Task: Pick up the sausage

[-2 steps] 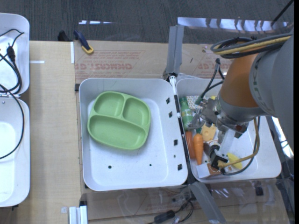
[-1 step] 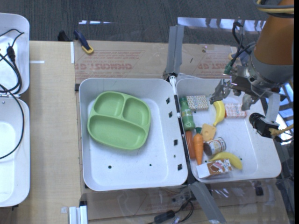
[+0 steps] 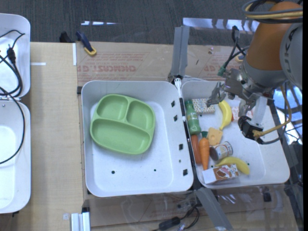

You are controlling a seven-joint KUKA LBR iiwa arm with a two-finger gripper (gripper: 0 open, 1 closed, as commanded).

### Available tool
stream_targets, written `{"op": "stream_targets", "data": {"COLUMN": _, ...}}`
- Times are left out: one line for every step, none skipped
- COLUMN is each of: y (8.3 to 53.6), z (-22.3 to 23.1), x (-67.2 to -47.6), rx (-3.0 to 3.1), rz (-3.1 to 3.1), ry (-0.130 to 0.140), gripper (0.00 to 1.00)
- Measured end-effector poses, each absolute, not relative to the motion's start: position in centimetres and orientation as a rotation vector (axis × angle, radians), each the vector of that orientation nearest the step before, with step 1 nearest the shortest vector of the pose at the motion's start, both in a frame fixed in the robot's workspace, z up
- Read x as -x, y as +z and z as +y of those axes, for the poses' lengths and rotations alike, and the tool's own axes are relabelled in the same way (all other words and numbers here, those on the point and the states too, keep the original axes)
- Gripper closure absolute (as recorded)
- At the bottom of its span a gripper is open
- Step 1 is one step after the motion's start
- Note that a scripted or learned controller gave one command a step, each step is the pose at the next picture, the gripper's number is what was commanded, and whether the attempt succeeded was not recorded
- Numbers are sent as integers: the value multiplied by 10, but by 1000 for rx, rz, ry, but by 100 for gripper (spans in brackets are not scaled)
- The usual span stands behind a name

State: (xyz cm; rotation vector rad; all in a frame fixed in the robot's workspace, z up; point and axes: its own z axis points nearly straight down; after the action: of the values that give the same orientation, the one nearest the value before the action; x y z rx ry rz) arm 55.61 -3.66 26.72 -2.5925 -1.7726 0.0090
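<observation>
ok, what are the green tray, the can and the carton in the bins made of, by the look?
Tray: looks like moulded plastic, matte pale green, with soft rounded dividers in one even colour.
Can: likely metal, going by the shiny silvery end; the label is too small to read.
Carton: probably printed card, with flat faces, sharp folded edges and a white and brown print.

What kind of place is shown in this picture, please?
Probably a robotics lab, set up for pick tests: a robot arm over two white bins, toy food such as a banana, and loose cables on the bench.
</observation>
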Motion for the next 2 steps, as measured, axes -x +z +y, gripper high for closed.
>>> {"op": "stream_targets", "data": {"y": 190, "z": 10, "x": -476, "rx": 2688, "rz": -1622, "ry": 10, "gripper": 0}}
{"op": "stream_targets", "data": {"y": 190, "z": 31, "x": -477, "rx": 3090, "rz": -572, "ry": 10, "gripper": 0}}
